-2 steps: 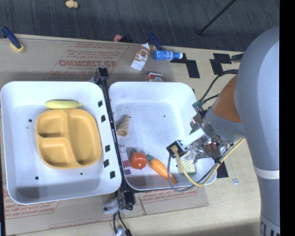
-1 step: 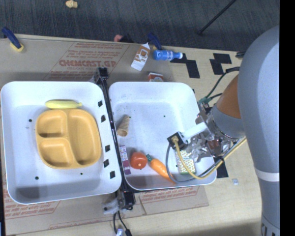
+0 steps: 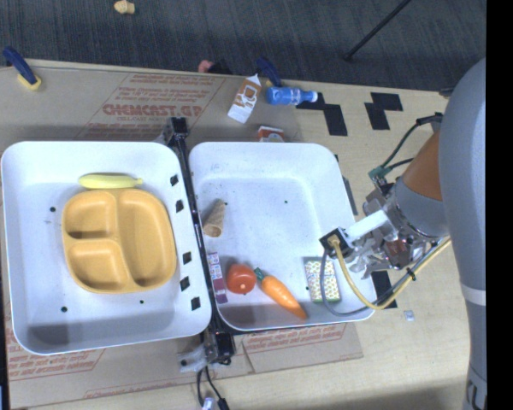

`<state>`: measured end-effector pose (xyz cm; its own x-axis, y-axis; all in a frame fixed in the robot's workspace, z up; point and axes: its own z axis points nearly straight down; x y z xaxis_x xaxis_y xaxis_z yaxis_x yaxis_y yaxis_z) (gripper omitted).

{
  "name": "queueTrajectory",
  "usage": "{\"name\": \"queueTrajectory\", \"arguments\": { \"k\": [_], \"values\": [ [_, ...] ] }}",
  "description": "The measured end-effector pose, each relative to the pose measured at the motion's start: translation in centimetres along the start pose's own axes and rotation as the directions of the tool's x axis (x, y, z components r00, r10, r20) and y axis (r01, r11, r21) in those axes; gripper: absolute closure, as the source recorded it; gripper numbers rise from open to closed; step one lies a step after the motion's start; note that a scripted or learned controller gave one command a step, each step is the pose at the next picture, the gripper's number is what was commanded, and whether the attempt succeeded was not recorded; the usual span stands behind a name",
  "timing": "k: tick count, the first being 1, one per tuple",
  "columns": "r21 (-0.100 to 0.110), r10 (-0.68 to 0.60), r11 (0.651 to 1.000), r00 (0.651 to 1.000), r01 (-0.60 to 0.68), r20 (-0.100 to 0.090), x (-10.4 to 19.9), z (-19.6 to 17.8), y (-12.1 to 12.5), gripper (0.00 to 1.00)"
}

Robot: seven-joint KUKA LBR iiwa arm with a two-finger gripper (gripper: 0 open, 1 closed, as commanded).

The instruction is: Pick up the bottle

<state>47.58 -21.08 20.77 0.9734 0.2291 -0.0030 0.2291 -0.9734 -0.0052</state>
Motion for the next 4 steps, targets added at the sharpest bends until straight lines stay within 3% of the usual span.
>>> {"name": "queueTrajectory", "arguments": {
  "k": [1, 2, 3, 4],
  "values": [
    [0.002, 0.023, 1.000, 1.000, -0.023, 0.002, 0.8, 1.0, -3.6, 1.00],
    [0.000, 0.025, 1.000, 1.000, -0.025, -0.001, 0.0, 0.5, 0.0, 1.00],
    [0.001, -0.008, 1.000, 1.000, 0.008, 0.001, 1.2, 2.5, -5.0, 1.00],
    [0.000, 0.025, 1.000, 1.000, -0.025, 0.000, 0.5, 1.2, -1.9, 1.00]
  ]
}}
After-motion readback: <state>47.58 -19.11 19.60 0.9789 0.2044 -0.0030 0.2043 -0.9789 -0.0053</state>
